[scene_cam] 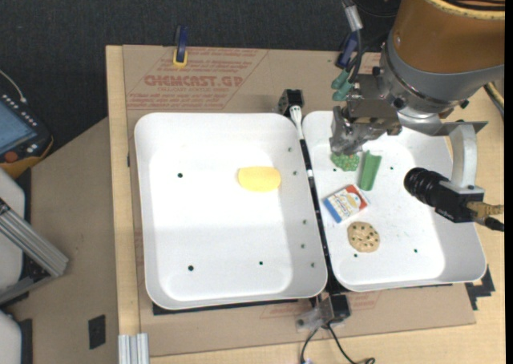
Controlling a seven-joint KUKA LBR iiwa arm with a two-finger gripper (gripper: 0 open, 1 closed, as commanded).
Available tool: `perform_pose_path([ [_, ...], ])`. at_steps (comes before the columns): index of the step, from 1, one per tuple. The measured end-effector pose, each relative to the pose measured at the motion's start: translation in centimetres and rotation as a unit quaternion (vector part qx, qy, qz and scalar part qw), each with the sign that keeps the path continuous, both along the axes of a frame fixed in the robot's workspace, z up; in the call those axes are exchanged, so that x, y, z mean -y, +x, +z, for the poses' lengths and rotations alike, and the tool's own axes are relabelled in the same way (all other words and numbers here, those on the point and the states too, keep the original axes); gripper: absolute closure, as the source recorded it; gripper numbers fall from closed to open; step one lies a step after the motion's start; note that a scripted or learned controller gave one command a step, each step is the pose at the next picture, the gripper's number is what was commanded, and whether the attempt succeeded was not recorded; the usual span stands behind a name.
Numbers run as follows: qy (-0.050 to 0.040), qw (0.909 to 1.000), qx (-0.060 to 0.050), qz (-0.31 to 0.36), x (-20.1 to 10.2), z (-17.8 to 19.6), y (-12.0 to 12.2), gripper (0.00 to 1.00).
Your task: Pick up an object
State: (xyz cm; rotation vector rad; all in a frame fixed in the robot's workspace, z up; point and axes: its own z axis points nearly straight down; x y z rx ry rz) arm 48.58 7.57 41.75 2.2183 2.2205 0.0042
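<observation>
green objects [358,166] lie at the right bin's [417,270] back left, where the gripper [347,148] stands directly over them, presumably placed to grasp, with its opening impossible to tell.

Bright, even overhead light washes the white bins [216,274] nearly featureless, with soft shadows and slight overall blur.

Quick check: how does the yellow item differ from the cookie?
The yellow item is plain, pale yellow and oval; the cookie is round, tan and dark-speckled. The yellow item lies alone in the left bin; the cookie lies in the right bin, near a small packet. Both lie flat, untouched.
</observation>
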Motion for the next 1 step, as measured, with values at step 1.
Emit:
perform_pose_path([
  [1, -0.0003, 1.0, 0.001, 0.0, -0.03, 1.01, 0.06, 1.0],
])
